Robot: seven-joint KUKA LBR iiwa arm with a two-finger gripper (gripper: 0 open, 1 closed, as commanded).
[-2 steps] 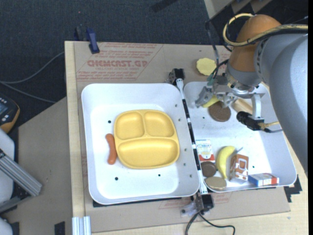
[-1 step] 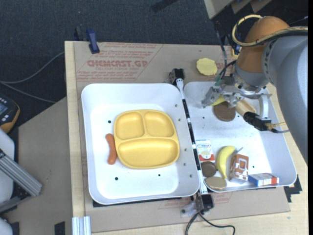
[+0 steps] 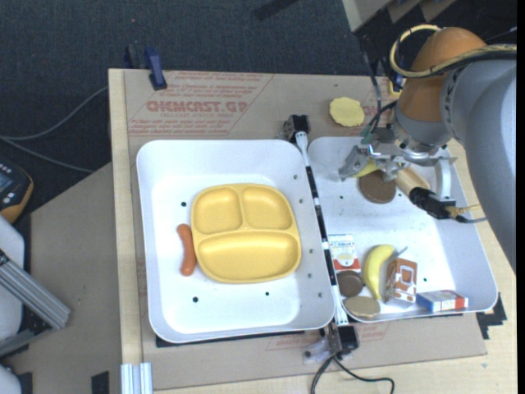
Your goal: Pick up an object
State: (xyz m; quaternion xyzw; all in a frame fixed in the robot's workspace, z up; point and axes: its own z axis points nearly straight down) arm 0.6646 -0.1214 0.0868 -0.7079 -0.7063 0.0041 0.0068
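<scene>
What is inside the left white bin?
The left bin holds a yellow divided plate with three compartments that look bare, and an orange sausage-shaped piece lying beside the plate's left edge. Whatever is under the plate is covered.

Red print reading "CHEMCAST GP" runs across the brown paper sheet (image 3: 197,105) covering the desk, on its far side beyond the left bin. Finer red lines around it are too small to read.

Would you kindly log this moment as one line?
hand: over right bin, above brown disc | banana: untouched | left bin: yellow tray, sausage
</scene>
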